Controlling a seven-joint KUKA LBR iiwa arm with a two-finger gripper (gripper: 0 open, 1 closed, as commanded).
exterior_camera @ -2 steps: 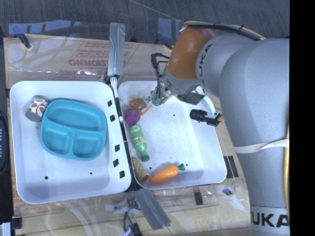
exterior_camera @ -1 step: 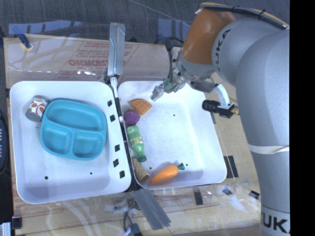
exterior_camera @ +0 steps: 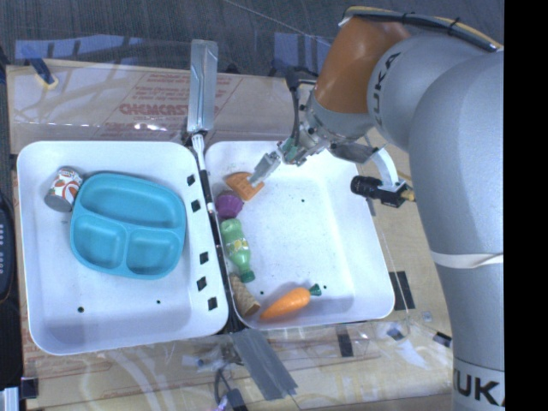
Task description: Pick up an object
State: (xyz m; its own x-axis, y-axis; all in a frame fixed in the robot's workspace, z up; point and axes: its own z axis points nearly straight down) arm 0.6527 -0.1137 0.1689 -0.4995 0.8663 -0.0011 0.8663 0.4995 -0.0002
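You can see the gripper (exterior_camera: 264,169) low over the far left corner of the right bin (exterior_camera: 342,238), its slim fingers pointing down and left at the orange wedge-shaped piece (exterior_camera: 243,185). The tips sit right at the upper right edge of that piece, but whether they are spread or pinched together you cannot tell from this angle (they merge into a single pale streak), nor whether they touch it at all. The piece itself lies on the bin floor close to the divider between the bins.

Just below it along that same left wall you have a purple round item (exterior_camera: 229,204), then a green bottle-like toy (exterior_camera: 237,248), then a brownish cork-shaped thing (exterior_camera: 246,299) in the near corner. A toy carrot (exterior_camera: 288,301) lies along the near wall beside it.

Further out, the left bin (exterior_camera: 51,306) holds a blue divided tray (exterior_camera: 128,225), with a small round orange-and-white object (exterior_camera: 62,187) touching its far left corner.
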